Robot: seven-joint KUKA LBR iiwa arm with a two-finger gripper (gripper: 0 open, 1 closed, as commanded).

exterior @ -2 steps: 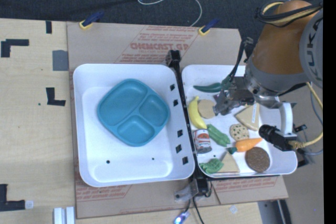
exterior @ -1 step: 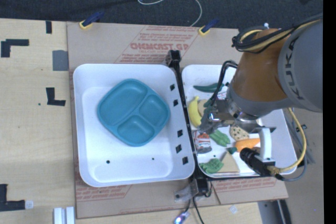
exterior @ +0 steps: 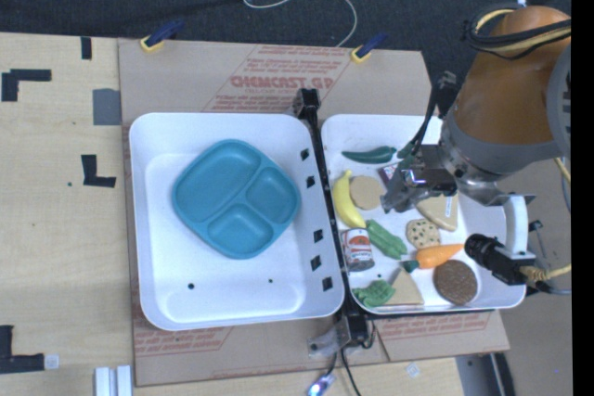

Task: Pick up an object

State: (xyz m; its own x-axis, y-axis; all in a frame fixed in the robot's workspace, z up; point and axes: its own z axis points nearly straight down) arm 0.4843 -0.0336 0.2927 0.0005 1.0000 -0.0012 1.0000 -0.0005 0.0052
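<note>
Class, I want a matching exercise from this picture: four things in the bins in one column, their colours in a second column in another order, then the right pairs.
Things:
1. plate
2. banana
3. carrot
4. chili

Colours:
A. orange
B. green
C. blue
D. yellow

Pairs: 1-C, 2-D, 3-A, 4-B

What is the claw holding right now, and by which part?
It cannot be told. The claw sits low over the right bin, near the banana, but the view shows nothing clearly between its tips.
</note>
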